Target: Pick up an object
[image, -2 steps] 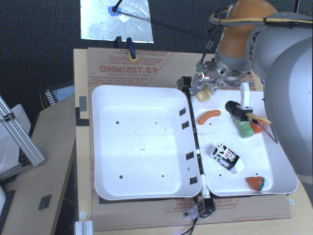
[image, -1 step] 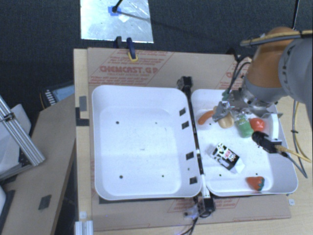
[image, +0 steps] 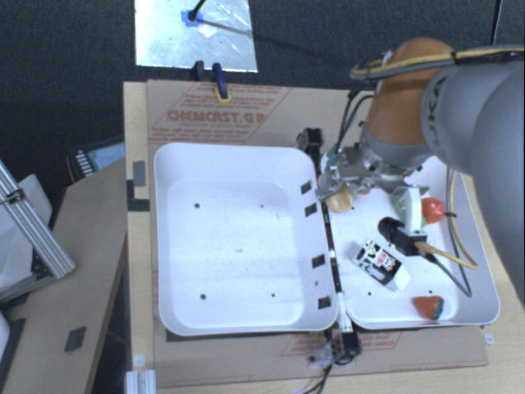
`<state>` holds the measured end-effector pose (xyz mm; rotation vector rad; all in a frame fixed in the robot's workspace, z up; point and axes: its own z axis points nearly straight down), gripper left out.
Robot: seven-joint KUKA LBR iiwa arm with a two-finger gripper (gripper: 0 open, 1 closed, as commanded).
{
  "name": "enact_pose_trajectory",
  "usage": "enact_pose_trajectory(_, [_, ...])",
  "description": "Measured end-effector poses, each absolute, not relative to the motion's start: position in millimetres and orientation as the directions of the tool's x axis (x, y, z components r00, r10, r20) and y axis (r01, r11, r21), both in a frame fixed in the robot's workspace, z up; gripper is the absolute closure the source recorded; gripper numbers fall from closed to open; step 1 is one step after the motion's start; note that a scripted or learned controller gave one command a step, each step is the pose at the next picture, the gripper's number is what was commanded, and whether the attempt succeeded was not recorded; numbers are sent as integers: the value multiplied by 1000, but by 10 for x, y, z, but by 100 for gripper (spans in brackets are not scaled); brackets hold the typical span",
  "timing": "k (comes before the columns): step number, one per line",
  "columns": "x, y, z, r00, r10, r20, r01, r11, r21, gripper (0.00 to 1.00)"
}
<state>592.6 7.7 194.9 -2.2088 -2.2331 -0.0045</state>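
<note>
Cardboard (image: 246, 109) beneath white bins (image: 238, 245), dark backdrop (image: 66, 56)

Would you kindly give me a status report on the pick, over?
Gripper low in far left corner of the right white bin. Small tan rounded object at its tip, grasp unconfirmed. Black-and-white box and red-and-teal lump lie apart, nearer the camera.

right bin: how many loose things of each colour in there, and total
tan: 1, tan lump
green and white: 1, green-white thing
red: 2, upper red piece and lower red piece
black and white: 1, black-white box
total: 5
</note>
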Motion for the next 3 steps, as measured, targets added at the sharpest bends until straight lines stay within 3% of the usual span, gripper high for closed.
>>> enact_pose_trajectory(1, [5828,277,2156,-6,1000,1,1000,6,2,100])
enact_pose_trajectory(3, [5308,887,2989,-9,1000,3,1000,9,4,100])
